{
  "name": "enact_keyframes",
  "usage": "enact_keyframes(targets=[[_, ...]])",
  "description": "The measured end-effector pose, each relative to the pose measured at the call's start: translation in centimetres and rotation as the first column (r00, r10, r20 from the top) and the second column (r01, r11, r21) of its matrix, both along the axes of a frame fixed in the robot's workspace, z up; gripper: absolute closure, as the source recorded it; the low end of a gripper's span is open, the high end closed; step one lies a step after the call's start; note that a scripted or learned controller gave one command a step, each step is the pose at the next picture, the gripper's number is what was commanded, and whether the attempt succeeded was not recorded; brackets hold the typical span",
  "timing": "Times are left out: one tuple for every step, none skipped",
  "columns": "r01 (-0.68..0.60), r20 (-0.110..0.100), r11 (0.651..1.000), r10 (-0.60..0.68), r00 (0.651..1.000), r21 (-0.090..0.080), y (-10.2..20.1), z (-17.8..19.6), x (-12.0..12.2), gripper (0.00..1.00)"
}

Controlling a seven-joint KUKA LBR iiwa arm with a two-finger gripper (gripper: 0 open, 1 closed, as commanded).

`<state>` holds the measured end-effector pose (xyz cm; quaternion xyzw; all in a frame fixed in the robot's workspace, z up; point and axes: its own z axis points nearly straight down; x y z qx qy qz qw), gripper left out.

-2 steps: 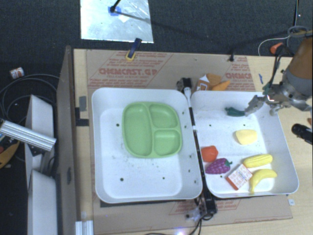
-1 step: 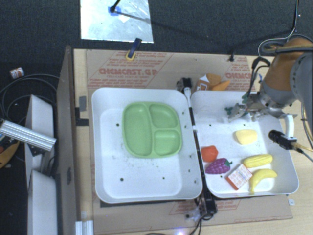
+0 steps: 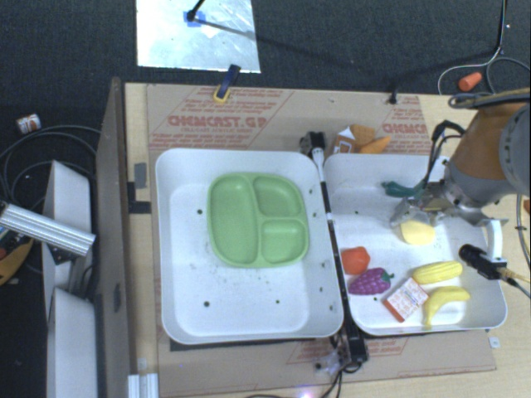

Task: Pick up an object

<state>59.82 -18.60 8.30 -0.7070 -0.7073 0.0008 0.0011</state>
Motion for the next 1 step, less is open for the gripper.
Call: enact_keyframes(targets=[[-0.009,0.009,1.000,0.009,1.000,-0.001,3.49,1.22,5.84,0.00]])
